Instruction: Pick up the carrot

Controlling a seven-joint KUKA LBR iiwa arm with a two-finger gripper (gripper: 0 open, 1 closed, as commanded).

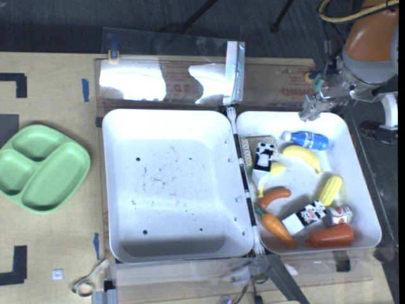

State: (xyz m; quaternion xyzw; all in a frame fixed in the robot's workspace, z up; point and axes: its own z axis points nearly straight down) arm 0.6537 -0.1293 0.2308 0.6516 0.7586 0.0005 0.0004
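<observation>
While the arm [373,40] hangs over the right bin's [366,189] far rim, the approach is not yet begun. Gripper [312,109]: finger state cannot be told. Carrot [277,227]: near-left corner, beside a sausage [273,197]; next move calls for descent there.

One carrot [278,227], two bins [120,126] [364,189]

A single fixed camera hangs above the light wooden bench [50,246] and looks down at a slant, far enough to take in both shallow white plastic bins: the left bin [120,128] near the middle, the right bin [357,170] toward the right edge. The bench's far edge and dark floor run along the top, a green divided plastic plate [43,167] lies at the left edge, and the grey-and-orange arm [373,40] enters at the upper right corner.
</observation>
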